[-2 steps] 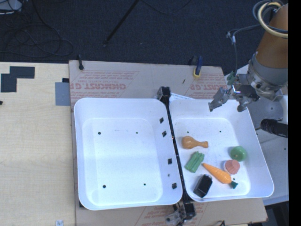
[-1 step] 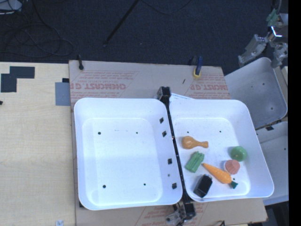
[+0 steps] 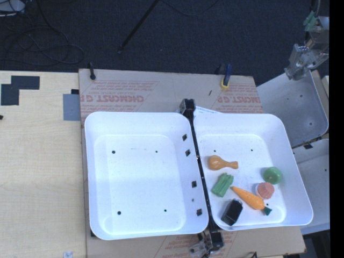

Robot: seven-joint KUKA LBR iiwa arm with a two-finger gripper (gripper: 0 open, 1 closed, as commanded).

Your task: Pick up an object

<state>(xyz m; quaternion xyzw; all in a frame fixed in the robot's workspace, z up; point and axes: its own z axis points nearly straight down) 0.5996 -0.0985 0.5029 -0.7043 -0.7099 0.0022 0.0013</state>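
The jaws hang at the top right, well apart from both bins; I cannot tell how they stand. In the right bin lie a drumstick, green block, carrot, black block, pink disc and green ball.

The brown board under the bins carries red print, upside down from this camera. It seems to read "CHEMCRAFT", once at left and partly again at right.

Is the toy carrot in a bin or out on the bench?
In: the toy carrot lies flat on the right bin's floor.
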